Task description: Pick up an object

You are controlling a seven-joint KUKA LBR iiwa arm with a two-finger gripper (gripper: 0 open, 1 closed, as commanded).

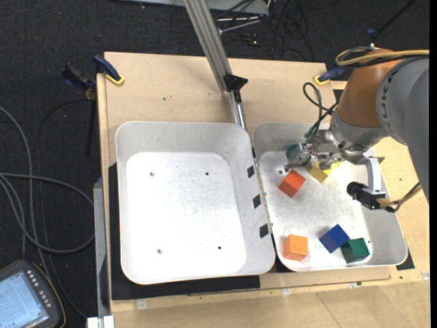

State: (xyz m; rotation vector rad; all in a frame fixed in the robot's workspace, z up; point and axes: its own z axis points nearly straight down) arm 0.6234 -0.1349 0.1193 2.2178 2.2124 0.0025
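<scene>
Camera view, from above at a slant. Tan table [177,80] bearing two shallow white bins side by side: left bin [130,183] and right bin [389,241]. Grey arm [410,87] with orange band [358,98] reaching in from the right, over the upper part of the right bin. Hand [308,157] low over the right bin's upper middle, partly masked by wrist and cables; whether apart or together, cannot tell. Nothing plainly seen between its tips.

In the right bin, five blocks. Orange-red block [292,182] just below and left of the hand, tilted on the bin floor, close to the hand but not visibly gripped. Yellow block [319,173] just beside the hand on its lower right, partly hidden under the wrist; touching or apart, cannot tell. Orange block [295,247] near the bin's lower left corner. Blue block [334,238] toward the lower right, with green block [355,250] just beside it, touching or nearly so.

Black fitting [362,195] with white bracket hanging from the wrist over the bin's right side. Blue and yellow clamps [106,67] on the table's upper left edge. Slanted metal pole [208,36] crossing the table's top toward the gap between the bins. Dark floor with cables around the table, a screen [20,299] at lower left.
</scene>
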